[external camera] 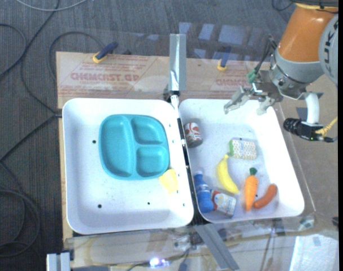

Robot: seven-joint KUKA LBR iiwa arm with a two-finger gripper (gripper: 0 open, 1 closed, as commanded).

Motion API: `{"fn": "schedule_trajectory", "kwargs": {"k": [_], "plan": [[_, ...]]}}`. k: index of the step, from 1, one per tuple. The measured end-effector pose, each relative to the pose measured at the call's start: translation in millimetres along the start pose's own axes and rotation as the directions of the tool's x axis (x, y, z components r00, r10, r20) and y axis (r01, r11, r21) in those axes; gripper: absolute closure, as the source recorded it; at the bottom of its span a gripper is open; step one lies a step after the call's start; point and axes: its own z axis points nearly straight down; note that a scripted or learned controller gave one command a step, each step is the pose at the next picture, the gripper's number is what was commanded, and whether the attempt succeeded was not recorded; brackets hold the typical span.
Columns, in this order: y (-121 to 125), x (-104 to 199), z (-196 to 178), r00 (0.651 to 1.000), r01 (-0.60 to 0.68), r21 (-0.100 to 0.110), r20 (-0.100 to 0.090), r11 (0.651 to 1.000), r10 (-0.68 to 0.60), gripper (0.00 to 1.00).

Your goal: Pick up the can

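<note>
Can (193, 133), red and white, lies near the left wall of the right bin (290, 168), well to the left of and below the gripper (250, 101), which hangs over that bin's upper right corner with its two fingers spread apart and nothing between them. Farther below the jaws lie a sponge (243, 148), a banana (226, 174), a carrot (250, 191), a sausage (265, 196) and a blue bottle (203, 193), while far to their left the left bin (81, 208) holds a teal tray (134, 145).
</note>
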Motion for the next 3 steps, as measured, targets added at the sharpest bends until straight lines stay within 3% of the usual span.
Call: {"fn": "schedule_trajectory", "kwargs": {"k": [1,2,3], "plan": [[33.1,50.6,88.9,0.988,-0.155,0.002,0.0,0.988,0.155,0.0],[9.2,66.6,88.7,0.983,-0.182,0.002,-0.001,0.983,0.182,0.0],[11.8,-6.4,178.1,0.97,-0.244,-0.004,0.003,0.97,0.244,0.0]]}}
